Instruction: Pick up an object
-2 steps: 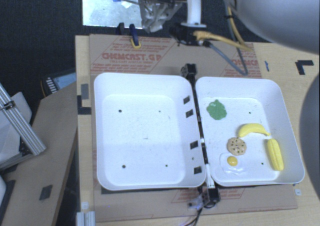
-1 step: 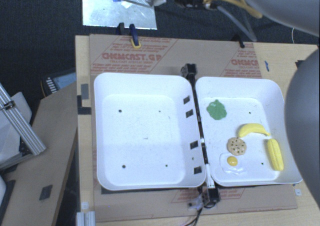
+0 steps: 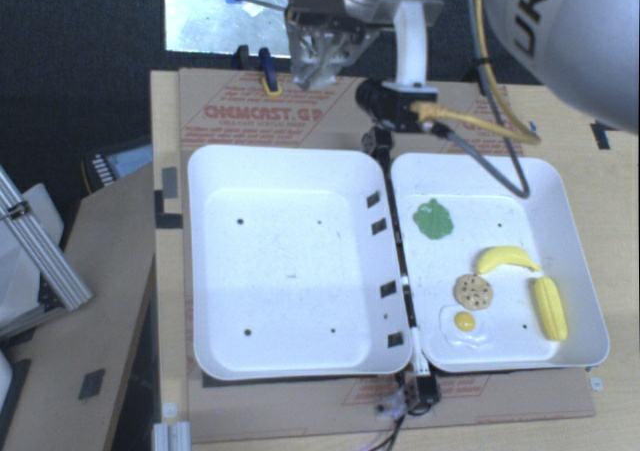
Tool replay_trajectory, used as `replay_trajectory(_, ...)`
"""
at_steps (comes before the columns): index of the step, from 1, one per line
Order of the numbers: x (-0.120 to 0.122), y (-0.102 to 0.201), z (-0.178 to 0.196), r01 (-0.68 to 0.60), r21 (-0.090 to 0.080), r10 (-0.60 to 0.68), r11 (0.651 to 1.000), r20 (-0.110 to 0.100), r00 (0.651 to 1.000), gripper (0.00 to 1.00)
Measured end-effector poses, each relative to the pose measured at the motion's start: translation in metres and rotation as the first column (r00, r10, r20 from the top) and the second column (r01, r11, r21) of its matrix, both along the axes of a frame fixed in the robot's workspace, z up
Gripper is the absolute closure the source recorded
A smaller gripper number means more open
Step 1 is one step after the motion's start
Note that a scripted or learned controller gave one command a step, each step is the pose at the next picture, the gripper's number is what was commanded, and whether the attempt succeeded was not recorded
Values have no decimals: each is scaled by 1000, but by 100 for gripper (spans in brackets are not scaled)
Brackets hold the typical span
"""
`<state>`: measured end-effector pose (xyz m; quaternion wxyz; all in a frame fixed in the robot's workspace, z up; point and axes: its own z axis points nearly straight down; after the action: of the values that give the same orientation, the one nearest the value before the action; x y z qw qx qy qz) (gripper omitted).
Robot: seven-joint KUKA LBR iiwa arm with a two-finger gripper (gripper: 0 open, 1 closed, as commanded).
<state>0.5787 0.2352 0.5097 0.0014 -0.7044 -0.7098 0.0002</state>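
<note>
From my console the end effector hangs high over the far edge of the surface, beyond both bins, its metal fingers pointing down above the printed cardboard sheet; blur keeps me from telling whether they are spread or pressed together, and I see nothing between them. Above it the grey wrist is bulky and rounded, and the arm sweeps in from the right as a big smooth shell with dark lettering. A yellow cable and a grey one droop from the wrist across the far rim of the right bin.

That bin is shallow, glossy white plastic with rounded corners. In it lie a flat, lumpy green leaf, a curved yellow banana, a round speckled cookie just beside it, a flat fried egg with a yellow yolk near the front wall, and a stubby yellow corn cob to the right. The left bin is the same white plastic, touching the right bin along a clipped seam.
</note>
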Motion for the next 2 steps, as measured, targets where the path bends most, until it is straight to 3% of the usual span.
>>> replay_trajectory(1,93,-2,-32,9,-2,-9,1000,7,1000,100)
replay_trajectory(2,89,-1,29,3,1,-3,1000,9,1000,100)
